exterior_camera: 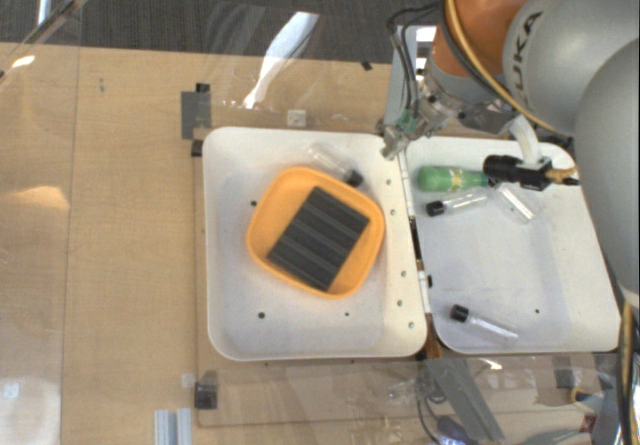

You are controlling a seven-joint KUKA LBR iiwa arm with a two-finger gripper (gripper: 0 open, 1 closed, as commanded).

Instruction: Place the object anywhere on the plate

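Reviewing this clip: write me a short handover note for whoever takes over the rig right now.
Hand: at the far edge where the two bins meet; whether it is open or shut cannot be told, and nothing shows in it.
Plate: orange, in the left bin, with a dark ribbed block lying on it.
Right bin: green bottle, clear tubes with black caps.
Done: one block rests on the plate.
Left: confirm which object was meant and that the hand is clear.

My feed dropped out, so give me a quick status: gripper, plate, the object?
Gripper at the bins' top divider, finger state unclear. Orange plate in left bin carries a dark ribbed block. Green bottle and clear tubes lie in right bin.
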